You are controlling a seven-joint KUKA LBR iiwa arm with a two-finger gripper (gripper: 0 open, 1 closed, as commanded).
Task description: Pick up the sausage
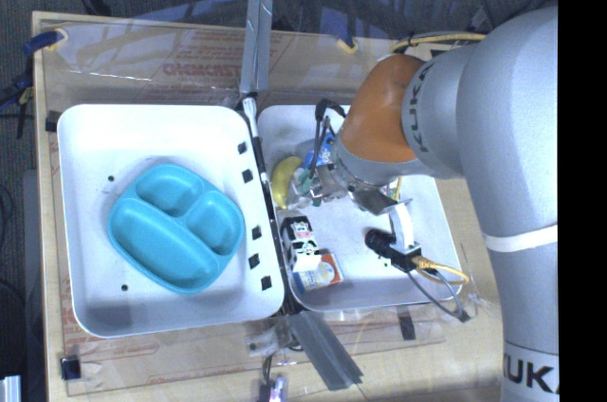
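Pincer [318, 187] is hanging low in the right bin [436, 201] beside a yellow banana [284, 179]; we cannot tell its state. We are judging the reach under way; the sausage, perhaps hidden beneath the wrist, needs locating next. Divider wall and small carton [316, 272] are crowding the room.

No sausage clearly discernible; perhaps hidden in the right bin [436, 201] under the arm [446, 125].
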